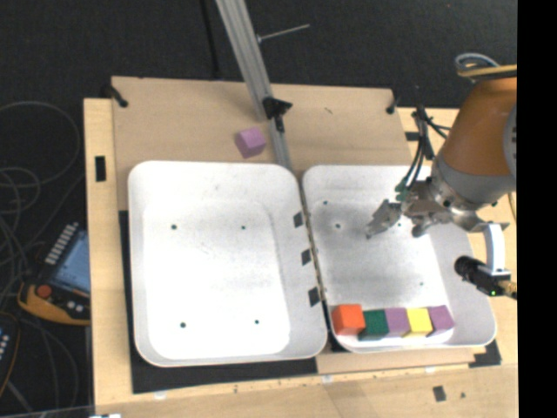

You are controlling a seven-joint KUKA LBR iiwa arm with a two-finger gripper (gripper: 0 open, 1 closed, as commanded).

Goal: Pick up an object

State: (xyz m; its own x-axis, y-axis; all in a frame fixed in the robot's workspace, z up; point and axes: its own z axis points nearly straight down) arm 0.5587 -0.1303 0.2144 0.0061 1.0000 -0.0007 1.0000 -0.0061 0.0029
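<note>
Hand point(396, 219) hangs over right bin point(365, 190) w/ nothing seen in it, grip state unclear; blocks point(393, 321) packed along front wall, so fingers may jam btwn neighbours.

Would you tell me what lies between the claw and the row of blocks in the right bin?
Nothing: the camera view shows bare white bin floor between the claw and the block row.
</note>
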